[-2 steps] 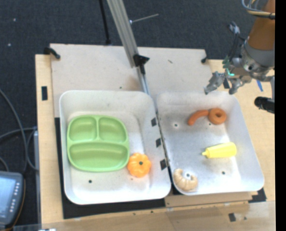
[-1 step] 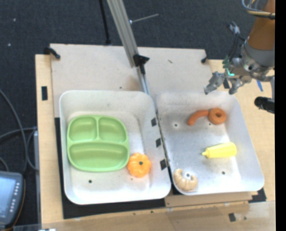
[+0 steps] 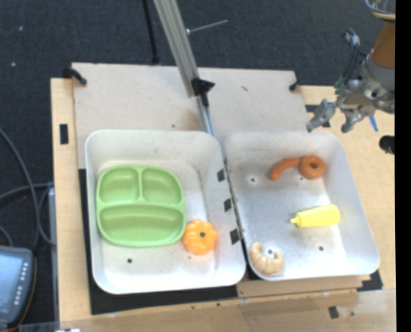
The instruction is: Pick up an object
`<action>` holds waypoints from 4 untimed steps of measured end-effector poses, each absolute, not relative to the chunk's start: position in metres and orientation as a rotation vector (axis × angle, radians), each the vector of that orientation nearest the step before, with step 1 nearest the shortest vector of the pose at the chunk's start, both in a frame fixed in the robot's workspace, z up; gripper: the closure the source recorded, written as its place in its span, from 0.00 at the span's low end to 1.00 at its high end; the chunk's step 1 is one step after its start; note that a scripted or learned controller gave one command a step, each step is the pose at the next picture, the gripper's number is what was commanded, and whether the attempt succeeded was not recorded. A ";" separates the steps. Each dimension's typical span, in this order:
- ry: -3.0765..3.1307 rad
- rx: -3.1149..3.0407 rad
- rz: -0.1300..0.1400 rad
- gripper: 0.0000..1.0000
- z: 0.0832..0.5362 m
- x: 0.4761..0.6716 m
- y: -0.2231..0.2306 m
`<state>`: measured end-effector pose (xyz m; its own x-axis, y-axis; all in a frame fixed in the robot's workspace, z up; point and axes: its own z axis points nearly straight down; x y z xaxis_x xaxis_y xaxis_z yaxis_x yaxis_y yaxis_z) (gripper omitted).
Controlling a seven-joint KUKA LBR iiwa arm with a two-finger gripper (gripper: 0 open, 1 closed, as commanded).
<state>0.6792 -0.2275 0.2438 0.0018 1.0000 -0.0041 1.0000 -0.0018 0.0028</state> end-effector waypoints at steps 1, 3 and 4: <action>2.221 2.209 0.009 0.00 0.322 0.662 -0.197; 2.214 2.214 0.006 0.00 0.422 0.638 -0.215; 2.223 2.217 -0.004 0.00 0.368 0.680 -0.227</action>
